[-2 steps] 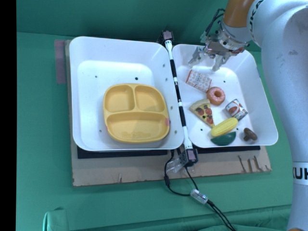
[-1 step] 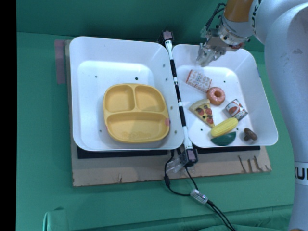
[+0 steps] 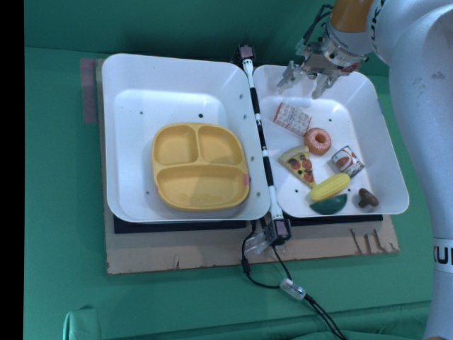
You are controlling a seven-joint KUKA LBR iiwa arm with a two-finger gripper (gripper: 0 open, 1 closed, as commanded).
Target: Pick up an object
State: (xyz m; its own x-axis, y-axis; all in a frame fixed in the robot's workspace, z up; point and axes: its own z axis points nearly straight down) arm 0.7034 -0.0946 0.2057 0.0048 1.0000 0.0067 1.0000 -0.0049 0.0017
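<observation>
Right now I have the tool [image 3: 306,78] hanging with its fingers spread wide and nothing in them, so it can drop on a toy, and the nearest, the little red-and-white box [image 3: 292,117], lies just below it in the right bin [image 3: 386,129].

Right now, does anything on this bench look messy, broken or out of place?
Nothing looks broken or spilled. The toy foods lie loosely scattered in the right bin, and the yellow plate sits flat in the left bin. The one untidy thing is a loose cable trailing off the front.
</observation>
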